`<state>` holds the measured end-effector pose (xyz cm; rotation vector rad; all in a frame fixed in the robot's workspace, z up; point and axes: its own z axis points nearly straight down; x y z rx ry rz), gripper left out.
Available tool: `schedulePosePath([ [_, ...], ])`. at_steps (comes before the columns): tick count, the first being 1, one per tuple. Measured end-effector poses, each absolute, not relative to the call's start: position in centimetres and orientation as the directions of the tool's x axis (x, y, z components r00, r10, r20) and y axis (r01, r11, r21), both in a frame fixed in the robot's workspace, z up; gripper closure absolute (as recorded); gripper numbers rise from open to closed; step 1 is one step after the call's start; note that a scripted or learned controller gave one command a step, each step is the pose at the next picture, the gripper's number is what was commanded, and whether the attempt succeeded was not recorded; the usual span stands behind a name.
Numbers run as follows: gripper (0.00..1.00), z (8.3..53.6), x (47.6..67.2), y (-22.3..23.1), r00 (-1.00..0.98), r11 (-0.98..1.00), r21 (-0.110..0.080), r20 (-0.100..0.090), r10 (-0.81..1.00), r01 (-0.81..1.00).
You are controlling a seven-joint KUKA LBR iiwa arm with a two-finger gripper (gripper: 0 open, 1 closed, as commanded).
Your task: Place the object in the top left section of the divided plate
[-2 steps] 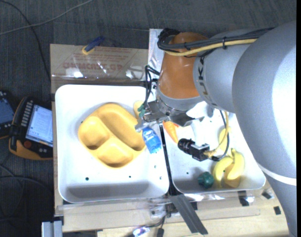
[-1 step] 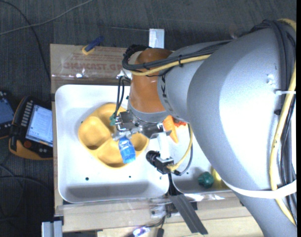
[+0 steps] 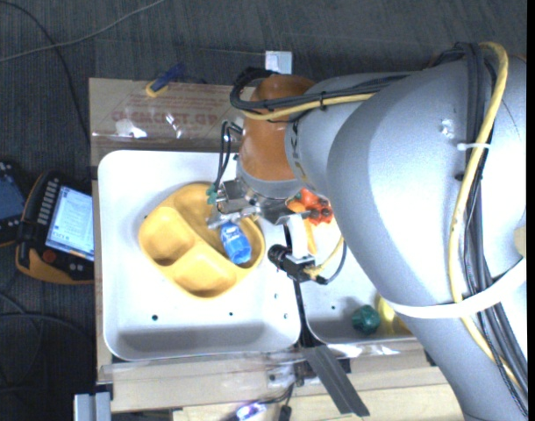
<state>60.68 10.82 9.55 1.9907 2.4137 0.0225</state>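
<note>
A yellow divided plate lies tilted in the left white bin. A small blue object with a pale top sits at the plate's right side, close to the rim. My gripper hangs over that same side of the plate, directly above and touching or nearly touching the blue object's upper end. The orange wrist band and the grey arm cover the plate's far right edge and the bin wall behind it. From this view I cannot make out whether the blue object is clasped.
In the right bin lie a dark green object, a yellow thing partly under the arm, and an orange object by the wrist. A cardboard sheet lies behind the left bin. A control pendant rests on the floor at left.
</note>
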Motion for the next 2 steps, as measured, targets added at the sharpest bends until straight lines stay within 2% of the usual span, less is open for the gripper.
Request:
schedulePosePath([
  [1, 1.00, 12.2, 54.3, 14.5, -0.050, 0.050, 0.009, -0.003, 0.999, 0.999],
  [2, 1.00, 18.3, 56.9, 9.9, -0.004, 0.004, -0.003, -0.004, 1.000, 1.000],
])
